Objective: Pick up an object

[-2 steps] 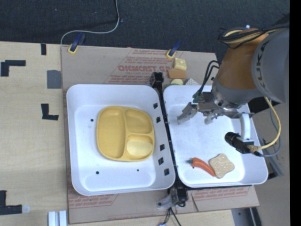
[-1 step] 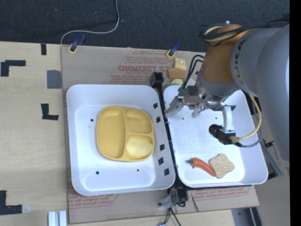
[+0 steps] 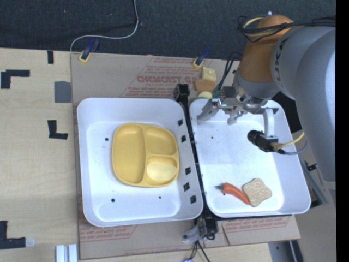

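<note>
The end effector (image 3: 220, 111) was observed over the far edge of the right bin (image 3: 248, 156), fingers spread apart and nothing held. A carrot (image 3: 235, 191) and a toast slice (image 3: 257, 191) were noted touching, near that bin's near edge. A yellow plate (image 3: 145, 154) was recorded in the left bin (image 3: 95, 162).

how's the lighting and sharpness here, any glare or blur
Camera view: even, soft lighting; the right bin is washed bright near the toast and carrot; faint shadows under the yellow tray; the tool looks slightly soft, its details hard to read.
</note>
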{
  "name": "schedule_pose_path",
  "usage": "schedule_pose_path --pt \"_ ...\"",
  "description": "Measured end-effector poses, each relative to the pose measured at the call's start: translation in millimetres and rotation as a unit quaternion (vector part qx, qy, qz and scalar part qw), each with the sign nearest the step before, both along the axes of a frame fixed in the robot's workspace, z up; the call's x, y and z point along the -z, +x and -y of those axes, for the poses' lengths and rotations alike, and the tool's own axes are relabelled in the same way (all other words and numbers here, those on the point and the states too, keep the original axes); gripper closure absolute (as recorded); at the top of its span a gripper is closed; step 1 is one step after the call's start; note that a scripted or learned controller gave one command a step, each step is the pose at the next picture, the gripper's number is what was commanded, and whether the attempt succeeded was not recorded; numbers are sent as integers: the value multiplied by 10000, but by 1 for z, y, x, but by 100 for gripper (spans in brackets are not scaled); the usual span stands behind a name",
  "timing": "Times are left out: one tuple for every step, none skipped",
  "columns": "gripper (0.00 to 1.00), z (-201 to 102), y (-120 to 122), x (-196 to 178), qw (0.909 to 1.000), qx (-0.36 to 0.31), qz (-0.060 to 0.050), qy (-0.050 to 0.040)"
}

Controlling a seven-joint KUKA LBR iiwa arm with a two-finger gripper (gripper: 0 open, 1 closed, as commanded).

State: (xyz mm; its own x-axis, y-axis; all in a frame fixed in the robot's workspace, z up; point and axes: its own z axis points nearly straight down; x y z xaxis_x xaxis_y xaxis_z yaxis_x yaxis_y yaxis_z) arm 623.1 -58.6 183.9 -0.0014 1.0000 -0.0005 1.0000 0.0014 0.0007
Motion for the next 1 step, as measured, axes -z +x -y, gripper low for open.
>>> schedule_pose_path --pt "0 37 40 102 10000 4 11 -10"
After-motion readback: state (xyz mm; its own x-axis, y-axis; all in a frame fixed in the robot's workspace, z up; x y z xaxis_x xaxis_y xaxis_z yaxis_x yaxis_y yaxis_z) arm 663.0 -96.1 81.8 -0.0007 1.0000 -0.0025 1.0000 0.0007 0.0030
